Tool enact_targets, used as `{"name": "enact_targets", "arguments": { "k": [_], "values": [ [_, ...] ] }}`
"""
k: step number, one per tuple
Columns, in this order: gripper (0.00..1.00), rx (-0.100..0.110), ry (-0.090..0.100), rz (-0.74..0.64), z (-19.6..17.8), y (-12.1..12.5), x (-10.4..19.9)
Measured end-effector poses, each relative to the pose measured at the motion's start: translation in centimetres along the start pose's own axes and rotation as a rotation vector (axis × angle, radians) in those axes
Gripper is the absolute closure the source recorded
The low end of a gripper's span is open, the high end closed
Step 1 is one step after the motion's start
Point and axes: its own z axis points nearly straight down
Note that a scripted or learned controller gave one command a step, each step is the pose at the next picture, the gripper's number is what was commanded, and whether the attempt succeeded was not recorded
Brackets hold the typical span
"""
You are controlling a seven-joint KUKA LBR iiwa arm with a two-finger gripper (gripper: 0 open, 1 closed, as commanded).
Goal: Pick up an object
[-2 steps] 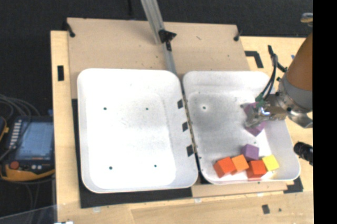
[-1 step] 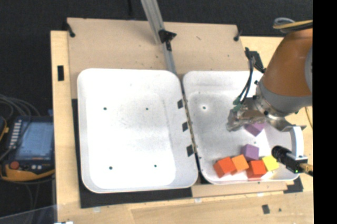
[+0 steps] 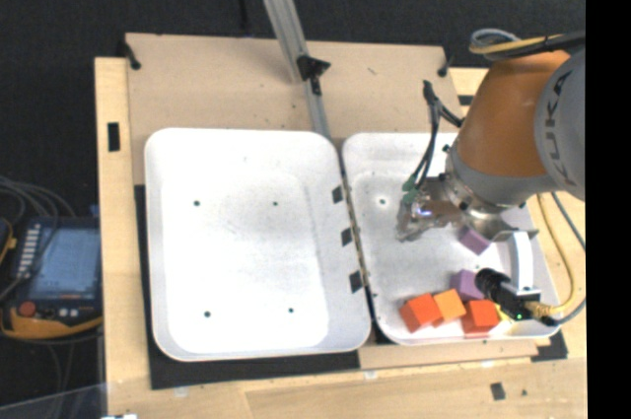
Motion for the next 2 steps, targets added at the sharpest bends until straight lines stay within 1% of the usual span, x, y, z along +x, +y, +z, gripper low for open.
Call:
{"name": "enact_targets", "arguments": {
  "k": [2],
  "values": [
    [1.0, 0.0, 0.002, -0.003, -1.3, -0.9, 11.3]
  ]
}}
